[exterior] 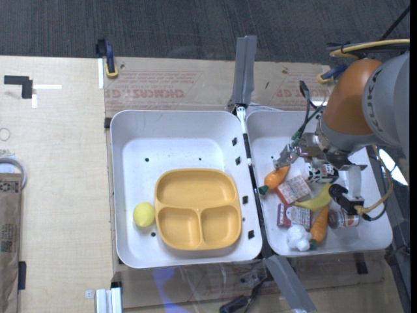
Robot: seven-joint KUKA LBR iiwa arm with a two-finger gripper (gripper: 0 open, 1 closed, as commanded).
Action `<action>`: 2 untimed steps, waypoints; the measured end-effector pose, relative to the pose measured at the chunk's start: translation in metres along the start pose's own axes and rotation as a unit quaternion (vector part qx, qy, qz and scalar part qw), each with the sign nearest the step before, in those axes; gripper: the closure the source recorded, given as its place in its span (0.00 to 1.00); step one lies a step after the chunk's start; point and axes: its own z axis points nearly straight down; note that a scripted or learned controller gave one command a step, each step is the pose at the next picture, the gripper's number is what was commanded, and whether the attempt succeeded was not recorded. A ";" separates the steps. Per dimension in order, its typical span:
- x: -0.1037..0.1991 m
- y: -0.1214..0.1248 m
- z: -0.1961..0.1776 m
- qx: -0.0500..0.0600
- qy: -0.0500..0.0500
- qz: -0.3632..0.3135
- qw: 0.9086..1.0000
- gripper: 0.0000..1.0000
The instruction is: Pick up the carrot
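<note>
In the right bin, a small orange carrot with a green stem end lies tilted near the left wall. My gripper hangs right at the carrot's upper right end, close over it. Whether it touches the carrot is unclear. A second orange carrot-like piece lies lower in the same bin, near the front, with its green tip down.
Around the carrot lie a red-and-white packet, a banana, a red box, a white lump, a can and a black-and-white toy. The left bin holds a divided yellow plate and a lemon.
</note>
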 end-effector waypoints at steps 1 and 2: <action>0.006 -0.001 0.000 -0.005 0.002 0.124 0.992 0.00; 0.033 -0.033 -0.084 0.017 0.003 0.093 0.996 0.00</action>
